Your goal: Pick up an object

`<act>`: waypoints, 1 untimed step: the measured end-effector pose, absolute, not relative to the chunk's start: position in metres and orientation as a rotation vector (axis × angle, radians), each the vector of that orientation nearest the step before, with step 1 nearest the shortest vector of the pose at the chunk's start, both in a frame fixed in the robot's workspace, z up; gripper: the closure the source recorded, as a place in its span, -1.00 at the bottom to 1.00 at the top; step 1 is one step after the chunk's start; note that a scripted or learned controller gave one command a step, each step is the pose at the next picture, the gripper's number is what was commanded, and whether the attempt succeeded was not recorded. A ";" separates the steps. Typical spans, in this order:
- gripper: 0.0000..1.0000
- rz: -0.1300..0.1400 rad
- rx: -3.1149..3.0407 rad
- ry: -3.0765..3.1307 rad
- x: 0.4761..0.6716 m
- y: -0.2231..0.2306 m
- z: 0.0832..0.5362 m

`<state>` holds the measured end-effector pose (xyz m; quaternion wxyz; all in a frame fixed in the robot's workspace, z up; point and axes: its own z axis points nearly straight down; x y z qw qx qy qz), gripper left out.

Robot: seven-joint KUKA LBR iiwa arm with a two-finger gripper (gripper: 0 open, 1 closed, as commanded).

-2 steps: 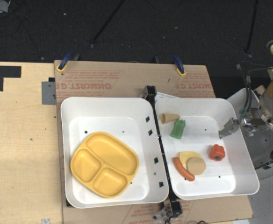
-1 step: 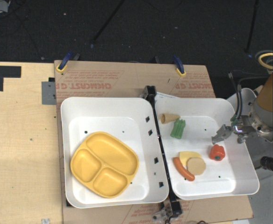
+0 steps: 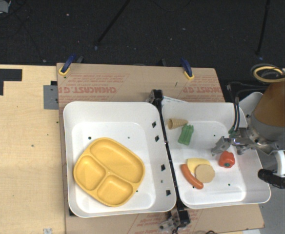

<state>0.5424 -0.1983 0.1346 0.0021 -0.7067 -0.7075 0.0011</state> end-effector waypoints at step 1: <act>1.00 0.001 -2.221 -2.221 0.543 -0.199 0.147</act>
